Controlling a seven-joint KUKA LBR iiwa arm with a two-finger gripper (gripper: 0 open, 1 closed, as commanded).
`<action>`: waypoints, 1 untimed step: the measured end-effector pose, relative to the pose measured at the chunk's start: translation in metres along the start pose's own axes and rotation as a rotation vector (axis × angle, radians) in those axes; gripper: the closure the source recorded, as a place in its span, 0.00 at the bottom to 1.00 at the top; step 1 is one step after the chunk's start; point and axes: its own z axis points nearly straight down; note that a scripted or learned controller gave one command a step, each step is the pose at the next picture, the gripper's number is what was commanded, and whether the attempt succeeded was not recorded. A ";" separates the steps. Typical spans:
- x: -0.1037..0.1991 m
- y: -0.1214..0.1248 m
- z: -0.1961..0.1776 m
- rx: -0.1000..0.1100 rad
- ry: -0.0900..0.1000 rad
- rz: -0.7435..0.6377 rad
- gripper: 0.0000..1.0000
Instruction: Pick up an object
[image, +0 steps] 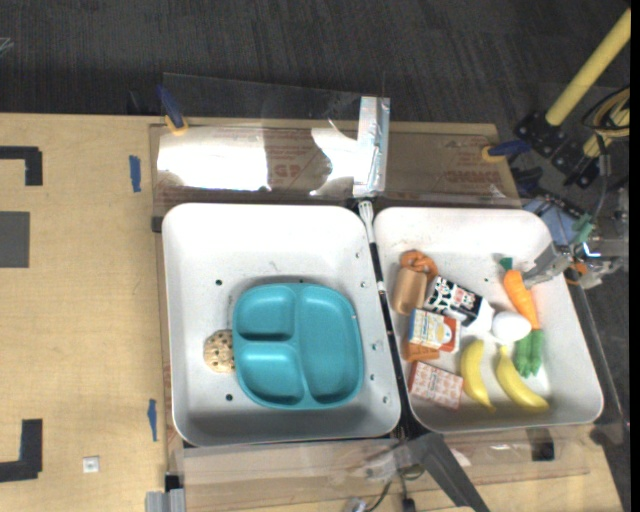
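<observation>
- Claw (548, 262) at right bin's (590, 400) far edge; grip state cannot be told.
- Carton (433, 332) and cow-patterned box (453, 298): print unreadable.

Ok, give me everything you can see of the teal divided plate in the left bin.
The teal plastic divided plate is a rounded square with three compartments: one wide along the top, two side by side below. It looks smooth and matte, holds nothing, and lies flat and upright, slightly rotated, on the floor of the left white bin, toward its front. A round speckled cookie sits against its left edge, seemingly touching it.
</observation>
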 end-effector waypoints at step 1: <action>0.023 -0.045 -0.062 -0.005 -0.001 0.053 0.00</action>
